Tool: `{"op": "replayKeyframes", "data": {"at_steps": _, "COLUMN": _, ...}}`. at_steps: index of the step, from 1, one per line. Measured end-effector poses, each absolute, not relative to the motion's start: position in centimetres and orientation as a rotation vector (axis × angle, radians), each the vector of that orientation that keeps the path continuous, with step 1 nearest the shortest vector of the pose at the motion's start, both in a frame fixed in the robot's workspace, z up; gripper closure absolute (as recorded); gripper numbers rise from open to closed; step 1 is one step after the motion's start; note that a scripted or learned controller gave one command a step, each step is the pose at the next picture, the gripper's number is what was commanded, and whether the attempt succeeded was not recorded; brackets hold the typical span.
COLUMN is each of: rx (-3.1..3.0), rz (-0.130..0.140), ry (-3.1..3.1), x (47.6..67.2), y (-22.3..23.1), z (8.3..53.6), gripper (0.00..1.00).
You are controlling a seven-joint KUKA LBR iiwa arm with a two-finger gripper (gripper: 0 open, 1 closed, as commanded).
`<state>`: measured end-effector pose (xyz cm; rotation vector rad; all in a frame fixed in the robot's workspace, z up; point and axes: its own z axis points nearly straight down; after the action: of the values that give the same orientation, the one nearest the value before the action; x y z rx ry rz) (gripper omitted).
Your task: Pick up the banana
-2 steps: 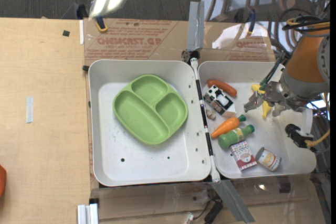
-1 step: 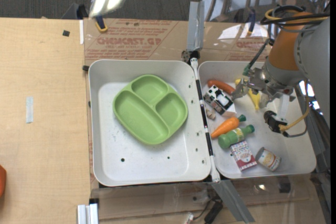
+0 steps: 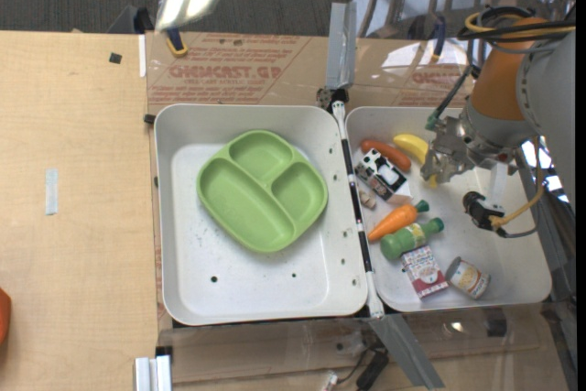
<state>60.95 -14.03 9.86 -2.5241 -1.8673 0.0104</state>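
Banana (image 3: 410, 146) sits in the right bin (image 3: 526, 284), near its back edge, lying roughly flat, one end toward the orange-red item (image 3: 385, 151) next to it. Nothing on top of it.

End effector (image 3: 438, 171) is just beside the banana, on the side toward the bin's right wall, low over the bin floor. Can't tell if it's apart or together; the wrist hides that. Nothing visibly held.

Step in hand, as I read it: line up over the banana and descend.

How to do it well:
- Shift toward the bin's back-left corner until centred over the banana's middle, not its tip.
- Rotate the wrist so the close goes across the short axis. Closing along the length will likely slip off the curve.
- Watch clearance on the left: the black-and-white toy (image 3: 380, 171) and the orange-red item are close. A wide approach could catch them.
- Go down straight, stop just above the floor, close, then lift vertically.

Carrot (image 3: 394, 222), green bottle (image 3: 412, 236), carton (image 3: 423, 273) and can (image 3: 468, 277) sit toward the front, well apart from the approach. Green plate (image 3: 263, 190) in the left bin (image 3: 183, 288) is irrelevant.
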Motion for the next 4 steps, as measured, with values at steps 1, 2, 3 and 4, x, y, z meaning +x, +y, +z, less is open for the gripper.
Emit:
{"op": "replayKeyframes", "data": {"at_steps": 1, "rx": -2.559, "rz": 0.006, "ry": -1.822, "x": 61.7, "y": -7.4, "z": 19.0, "gripper": 1.0}}
{"op": "replayKeyframes", "data": {"at_steps": 2, "rx": -2.621, "rz": 0.007, "ry": -1.731, "x": 62.2, "y": -0.3, "z": 21.6, "gripper": 1.0}}
{"op": "replayKeyframes", "data": {"at_steps": 3, "rx": -2.779, "rz": 0.007, "ry": -1.468, "x": 65.9, "y": 4.2, "z": 27.6, "gripper": 1.0}}
{"op": "replayKeyframes", "data": {"at_steps": 4, "rx": -2.926, "rz": 0.01, "ry": -1.148, "x": 65.9, "y": 9.4, "z": 26.7, "gripper": 1.0}}
